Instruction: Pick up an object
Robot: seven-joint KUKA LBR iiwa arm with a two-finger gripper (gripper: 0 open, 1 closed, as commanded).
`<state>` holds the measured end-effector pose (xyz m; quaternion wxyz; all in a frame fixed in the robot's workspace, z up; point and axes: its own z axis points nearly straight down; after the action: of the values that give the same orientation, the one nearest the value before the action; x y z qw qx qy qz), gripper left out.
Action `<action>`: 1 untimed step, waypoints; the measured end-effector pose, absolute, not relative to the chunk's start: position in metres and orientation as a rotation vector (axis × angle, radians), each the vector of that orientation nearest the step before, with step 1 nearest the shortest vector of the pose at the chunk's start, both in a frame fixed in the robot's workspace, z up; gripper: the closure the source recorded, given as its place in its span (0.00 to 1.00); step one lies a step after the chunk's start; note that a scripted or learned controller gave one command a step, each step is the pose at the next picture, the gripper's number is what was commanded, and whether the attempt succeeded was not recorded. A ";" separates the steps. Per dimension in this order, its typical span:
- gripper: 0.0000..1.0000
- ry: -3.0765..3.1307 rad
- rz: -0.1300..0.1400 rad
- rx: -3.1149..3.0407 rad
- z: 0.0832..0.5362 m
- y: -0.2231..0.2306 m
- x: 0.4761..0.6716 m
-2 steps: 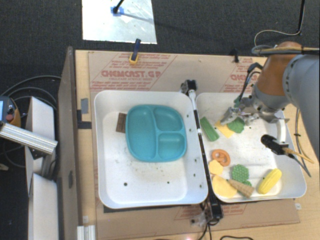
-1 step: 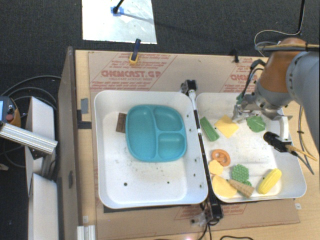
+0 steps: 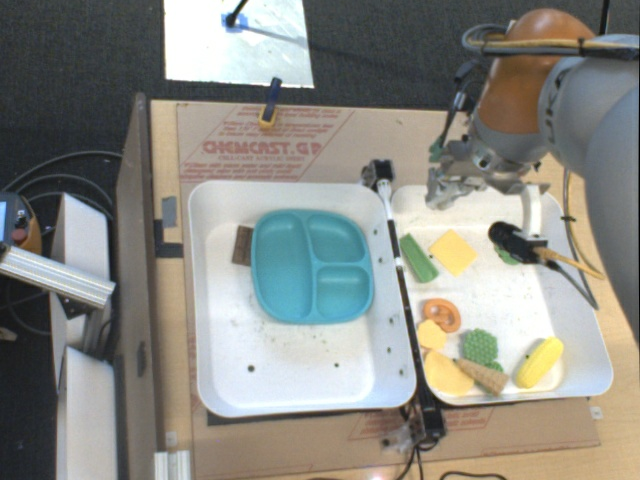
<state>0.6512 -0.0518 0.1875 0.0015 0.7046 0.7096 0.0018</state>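
My gripper (image 3: 443,194) hangs over the far left corner of the right bin (image 3: 590,353), with the grey arm and its orange band reaching in from the right. Just in front of it lie a yellow square slice (image 3: 454,252) and a green block (image 3: 418,256). Nothing is seen held in the gripper. Nearer the front of that bin are an orange ring (image 3: 441,314), a green bumpy piece (image 3: 480,346), a tan cone (image 3: 482,376) and a yellow corn cob (image 3: 537,362).
The left bin (image 3: 215,368) holds a teal divided plate (image 3: 311,266) with a small brown block (image 3: 242,246) beside its left edge. A raised rim (image 3: 397,278) separates the two bins. Cardboard (image 3: 260,143) lies under both.
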 end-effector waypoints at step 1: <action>1.00 2.218 0.001 2.222 0.216 -0.120 0.619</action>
<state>0.6192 -0.1196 0.2163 0.0009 0.7077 0.7065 0.0003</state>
